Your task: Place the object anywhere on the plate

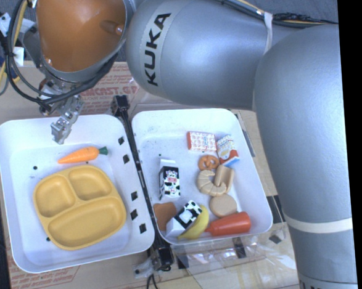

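Observation:
An orange toy carrot [78, 156] with a green stem lies flat on the floor of the left bin, just behind the plate's back rim and not on it. The yellow plate [81, 225] has three compartments, all bare, and sits in the front half of the left bin. My gripper [63, 125] hangs over the back left part of that bin, a little behind and to the left of the carrot, with nothing visibly held. The orange wrist band and grey arm cover the top of the view.
The right bin [255, 185] holds several toy foods: a milk carton [169, 180], a cracker, bread pieces, a banana, a red sausage [230, 224]. A black divider [130, 160] runs between the bins. The left bin's white floor [19, 177] surrounds the plate.

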